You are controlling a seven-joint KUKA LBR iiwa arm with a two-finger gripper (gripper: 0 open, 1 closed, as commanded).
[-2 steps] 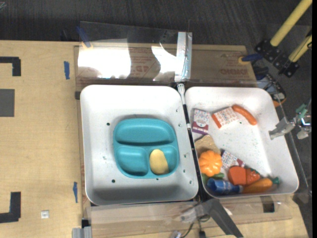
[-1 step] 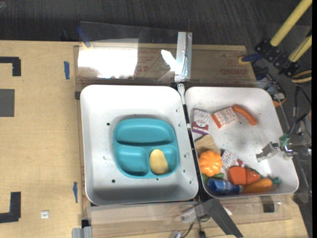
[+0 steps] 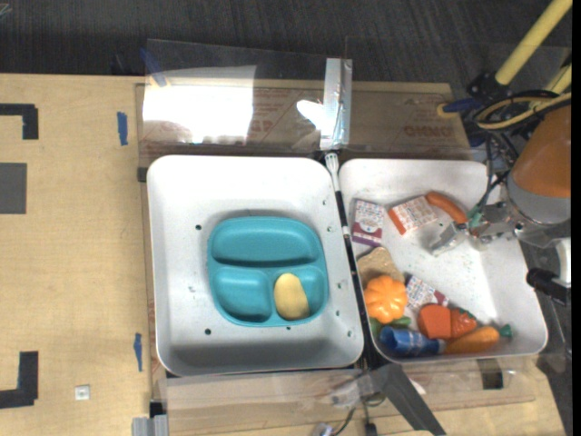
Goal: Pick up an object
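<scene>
I'm watching gripper point(image 3: 447, 235) hovering low | finger state: can't tell (blurred) | risk: red-white packet point(image 3: 413, 213) just beside fingers is lying flat, likely slipping out

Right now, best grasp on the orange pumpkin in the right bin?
Probably straight from above, fingers across the orange pumpkin at its round body. The bin wall hugs its left and a blue item crowds its lower side, so close along whichever axis looks freest.
</scene>
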